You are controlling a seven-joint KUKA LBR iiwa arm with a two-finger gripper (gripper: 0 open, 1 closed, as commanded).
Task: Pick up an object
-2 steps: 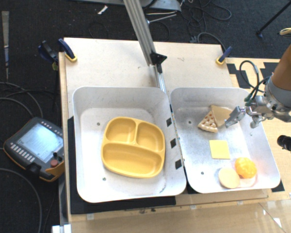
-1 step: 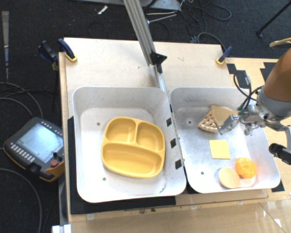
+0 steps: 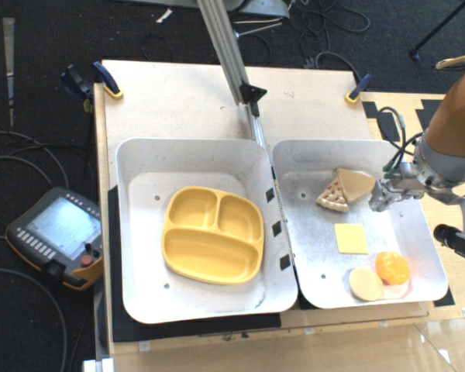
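My workspace sits on a pale tabletop (image 3: pixel 178 99) of light wood, with blue-and-yellow clamps (image 3: pixel 107 80) at its far corners. Around it I see dark, black carpeted floor (image 3: pixel 46 130). Black cables (image 3: pixel 325 22) trail loosely across the floor at the far side and to the left. A teach pendant (image 3: pixel 58 237) with a lit screen and orange trim lies on the floor left of the tabletop. A slanted aluminium pole (image 3: pixel 225 45) rises from the tabletop's middle toward the far edge. Light is even, overhead, with soft shadows.
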